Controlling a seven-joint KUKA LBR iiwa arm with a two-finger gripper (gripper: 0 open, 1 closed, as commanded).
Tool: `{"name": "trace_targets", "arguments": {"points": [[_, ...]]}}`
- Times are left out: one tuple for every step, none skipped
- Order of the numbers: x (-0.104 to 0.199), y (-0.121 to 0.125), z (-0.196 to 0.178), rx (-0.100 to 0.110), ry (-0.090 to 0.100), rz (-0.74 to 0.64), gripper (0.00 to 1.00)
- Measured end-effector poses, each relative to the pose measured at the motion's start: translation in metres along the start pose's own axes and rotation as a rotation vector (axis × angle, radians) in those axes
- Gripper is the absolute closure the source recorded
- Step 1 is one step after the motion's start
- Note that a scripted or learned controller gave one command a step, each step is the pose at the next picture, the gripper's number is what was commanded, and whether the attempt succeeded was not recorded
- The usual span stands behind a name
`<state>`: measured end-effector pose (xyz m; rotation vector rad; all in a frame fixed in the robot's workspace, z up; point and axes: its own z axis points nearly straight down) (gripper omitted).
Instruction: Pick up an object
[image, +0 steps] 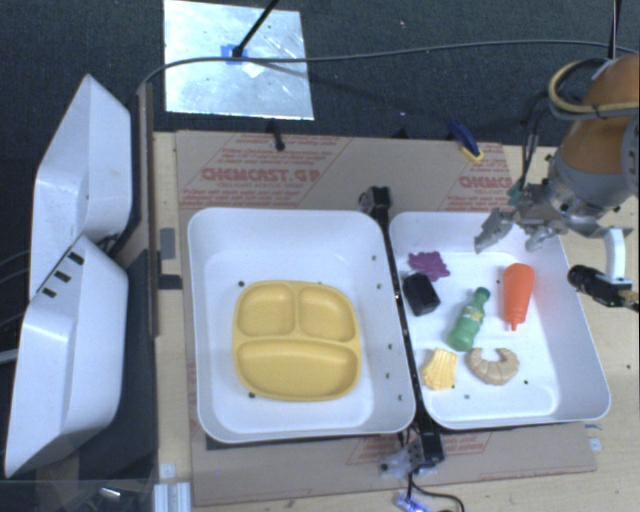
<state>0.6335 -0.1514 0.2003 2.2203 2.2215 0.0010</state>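
Nearest in the right bin (570, 395) lie one corn cob (439, 369) and one croissant (495, 365). Beyond them are one green bottle (468, 320), one carrot (516, 293), one black block (420, 294) and one purple grape bunch (429, 264). The left bin (215, 300) holds one yellow divided plate (296, 338). Farthest, the gripper (515, 231) hovers over the right bin's back edge, fingers spread and holding nothing.

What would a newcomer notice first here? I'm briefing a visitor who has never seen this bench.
Probably the yellow divided plate, lying alone in the left bin. Next, the cluster of toy foods in the right bin: an orange carrot, a green bottle, purple grapes, a croissant and corn. The gripper hovers over that bin's far edge.
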Motion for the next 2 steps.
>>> {"name": "trace_targets", "arguments": {"points": [[0.024,0.03,-0.067,-0.006,0.0,-0.002,0.0],[0.02,0.032,0.097,0.012,0.002,0.0,0.0]]}}
